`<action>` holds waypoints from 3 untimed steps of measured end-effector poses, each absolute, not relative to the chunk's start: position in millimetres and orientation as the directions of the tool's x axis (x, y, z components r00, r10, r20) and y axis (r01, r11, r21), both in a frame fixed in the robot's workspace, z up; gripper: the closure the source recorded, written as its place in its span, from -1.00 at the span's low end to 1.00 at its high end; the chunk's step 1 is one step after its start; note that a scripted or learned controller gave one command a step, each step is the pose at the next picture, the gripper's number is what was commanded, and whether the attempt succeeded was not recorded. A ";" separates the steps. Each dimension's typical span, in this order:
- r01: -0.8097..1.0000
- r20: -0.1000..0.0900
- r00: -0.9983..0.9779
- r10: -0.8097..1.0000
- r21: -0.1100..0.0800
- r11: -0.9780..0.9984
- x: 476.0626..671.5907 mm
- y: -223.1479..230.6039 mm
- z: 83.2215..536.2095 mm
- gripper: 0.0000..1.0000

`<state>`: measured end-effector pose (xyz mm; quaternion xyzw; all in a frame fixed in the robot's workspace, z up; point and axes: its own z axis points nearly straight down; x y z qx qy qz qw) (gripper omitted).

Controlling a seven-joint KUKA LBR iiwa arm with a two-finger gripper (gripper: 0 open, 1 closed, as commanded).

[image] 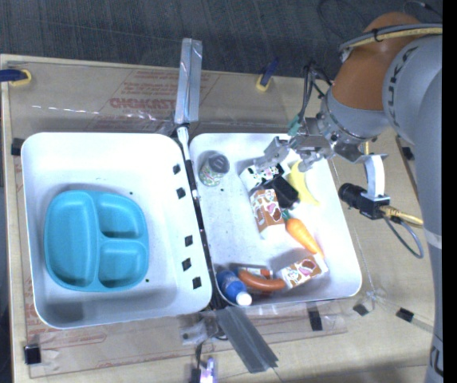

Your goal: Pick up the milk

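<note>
A small brown-and-white milk carton (267, 211) lies on its side in the middle of the right bin (226, 228). My gripper (269, 164) hangs over the carton's far end, close to it, and hides that end. Nothing visibly hangs from the gripper. A second small carton (303, 271) with a similar print lies near the bin's front right corner.
Around the milk carton lie a yellow banana (305, 187), a carrot (302, 234), a sausage (261, 281), a blue bottle (233, 286) and a round metal can (213, 166). The left bin (37, 166) holds a teal divided plate (96, 239).
</note>
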<state>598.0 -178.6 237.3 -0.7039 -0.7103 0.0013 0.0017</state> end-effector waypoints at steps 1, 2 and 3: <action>0.999 -0.005 0.047 0.999 0.021 -0.046 591.5 -150.1 115.2 -1.00; 0.999 -0.008 -0.014 1.000 0.037 0.015 563.3 -166.4 107.8 -1.00; 0.999 -0.010 0.016 1.000 0.040 -0.015 524.3 -170.6 107.3 -1.00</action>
